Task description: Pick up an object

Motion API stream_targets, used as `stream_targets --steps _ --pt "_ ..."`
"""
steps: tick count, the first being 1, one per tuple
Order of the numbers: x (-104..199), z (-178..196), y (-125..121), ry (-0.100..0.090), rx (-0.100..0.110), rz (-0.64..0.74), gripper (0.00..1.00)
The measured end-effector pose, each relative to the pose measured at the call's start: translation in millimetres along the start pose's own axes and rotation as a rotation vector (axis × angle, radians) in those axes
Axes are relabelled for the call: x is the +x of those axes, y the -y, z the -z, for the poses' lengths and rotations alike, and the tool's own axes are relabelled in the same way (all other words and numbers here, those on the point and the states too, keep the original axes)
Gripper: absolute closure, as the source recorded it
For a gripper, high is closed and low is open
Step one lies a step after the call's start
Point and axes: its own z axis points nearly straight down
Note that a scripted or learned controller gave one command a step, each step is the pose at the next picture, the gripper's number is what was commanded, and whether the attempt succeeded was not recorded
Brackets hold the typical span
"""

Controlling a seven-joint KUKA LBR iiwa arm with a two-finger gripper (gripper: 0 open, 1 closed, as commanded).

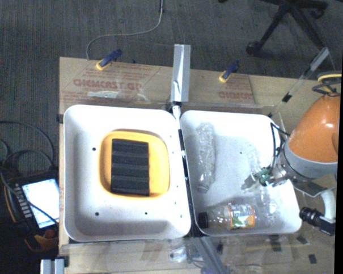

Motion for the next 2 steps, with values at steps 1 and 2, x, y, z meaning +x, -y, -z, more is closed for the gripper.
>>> stream_targets --steps 1,2 --pt "19 26 -93 0.001 0.001 -0.139 0.0" --pt "6 14 -28 0.001 0.002 0.062 0.0"
